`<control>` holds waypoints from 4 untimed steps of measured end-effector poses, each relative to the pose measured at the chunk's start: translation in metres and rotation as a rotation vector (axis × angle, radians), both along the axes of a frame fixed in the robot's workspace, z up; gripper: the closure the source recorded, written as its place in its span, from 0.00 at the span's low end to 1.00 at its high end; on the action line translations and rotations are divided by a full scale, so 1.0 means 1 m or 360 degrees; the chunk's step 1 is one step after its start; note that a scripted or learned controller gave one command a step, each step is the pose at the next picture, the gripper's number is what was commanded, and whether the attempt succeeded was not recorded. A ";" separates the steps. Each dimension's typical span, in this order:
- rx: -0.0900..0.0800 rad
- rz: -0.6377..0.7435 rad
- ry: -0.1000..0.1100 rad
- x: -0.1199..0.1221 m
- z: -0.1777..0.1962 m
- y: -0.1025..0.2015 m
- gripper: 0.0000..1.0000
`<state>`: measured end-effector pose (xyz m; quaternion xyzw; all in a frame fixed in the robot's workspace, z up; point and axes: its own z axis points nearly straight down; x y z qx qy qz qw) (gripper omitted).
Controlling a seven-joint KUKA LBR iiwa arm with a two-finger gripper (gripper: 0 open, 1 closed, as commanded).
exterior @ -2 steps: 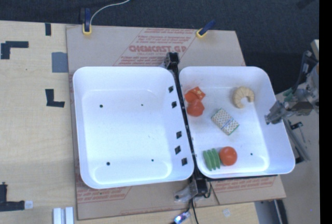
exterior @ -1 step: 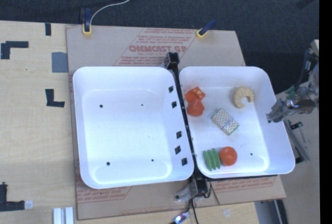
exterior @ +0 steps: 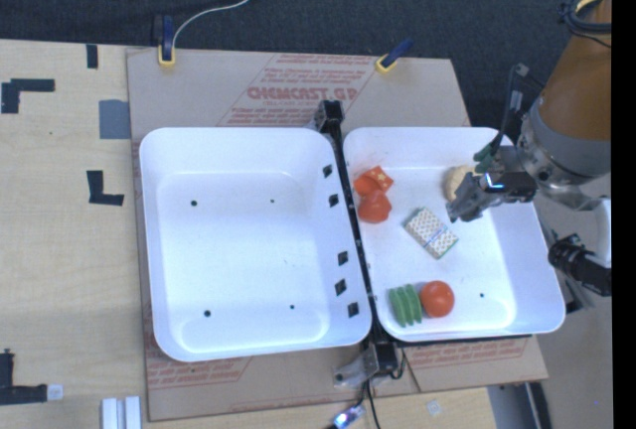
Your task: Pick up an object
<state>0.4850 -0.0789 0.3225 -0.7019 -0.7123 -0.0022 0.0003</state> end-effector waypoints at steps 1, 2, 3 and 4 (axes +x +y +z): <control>-0.0004 -0.0008 0.0004 -0.001 0.013 0.082 1.00; -0.0006 -0.0016 0.0007 -0.001 0.022 0.079 1.00; -0.0005 -0.0013 0.0006 0.000 0.032 0.133 1.00; -0.0006 -0.0018 0.0009 0.000 0.041 0.130 1.00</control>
